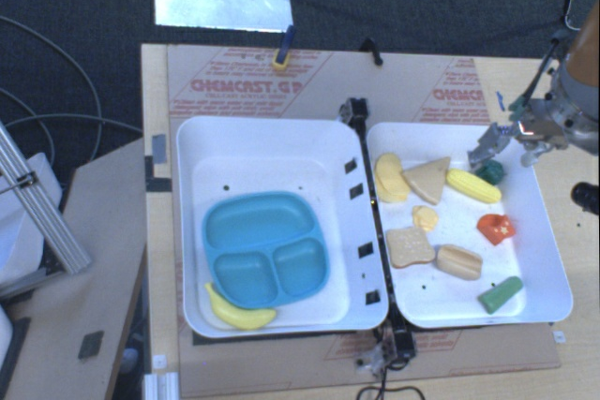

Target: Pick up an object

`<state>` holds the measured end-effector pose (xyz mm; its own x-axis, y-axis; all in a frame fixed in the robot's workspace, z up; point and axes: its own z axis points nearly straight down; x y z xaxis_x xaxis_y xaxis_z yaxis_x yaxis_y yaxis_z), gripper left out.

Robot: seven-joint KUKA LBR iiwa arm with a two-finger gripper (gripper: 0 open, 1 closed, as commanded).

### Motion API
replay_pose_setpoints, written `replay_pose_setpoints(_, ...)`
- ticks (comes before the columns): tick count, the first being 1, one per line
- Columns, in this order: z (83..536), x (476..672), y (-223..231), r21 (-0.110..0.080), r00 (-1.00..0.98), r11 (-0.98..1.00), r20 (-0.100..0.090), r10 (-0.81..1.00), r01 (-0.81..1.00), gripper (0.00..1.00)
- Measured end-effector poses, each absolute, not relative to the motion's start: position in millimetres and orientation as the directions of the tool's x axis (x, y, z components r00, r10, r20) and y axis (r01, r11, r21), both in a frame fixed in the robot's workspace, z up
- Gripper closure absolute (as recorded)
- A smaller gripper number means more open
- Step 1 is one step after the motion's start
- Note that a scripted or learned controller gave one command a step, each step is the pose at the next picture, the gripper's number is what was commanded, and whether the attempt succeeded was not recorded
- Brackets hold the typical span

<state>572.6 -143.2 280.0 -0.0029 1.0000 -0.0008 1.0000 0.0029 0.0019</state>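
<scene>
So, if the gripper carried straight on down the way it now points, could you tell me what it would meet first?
Most likely the dark green object in the right bin, just below the gripper; the yellow corn lies beside it. Depth is hard to judge from this slant.

Toy foods — scattered flat — fill the right bin.

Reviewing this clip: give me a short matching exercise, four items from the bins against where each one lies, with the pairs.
Items:
1. banana
2. blue tray
3. tomato
4. green piece

Places:
A. right bin, near its front right corner
B. left bin, middle
C. left bin, along the front wall, touching the tray
D. right bin, by the right wall

Pairs: 1-C, 2-B, 3-D, 4-A
</scene>
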Motion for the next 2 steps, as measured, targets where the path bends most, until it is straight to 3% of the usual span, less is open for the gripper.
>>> replay_pose_setpoints(1,158,510.9,-187,-0.01,0.005,-0.005,0.002,1.0,1.0,0.0)
replay_pose_setpoints(2,82,581.9,-207,0.006,-0.006,0.006,-0.002,1.0,1.0,0.0)
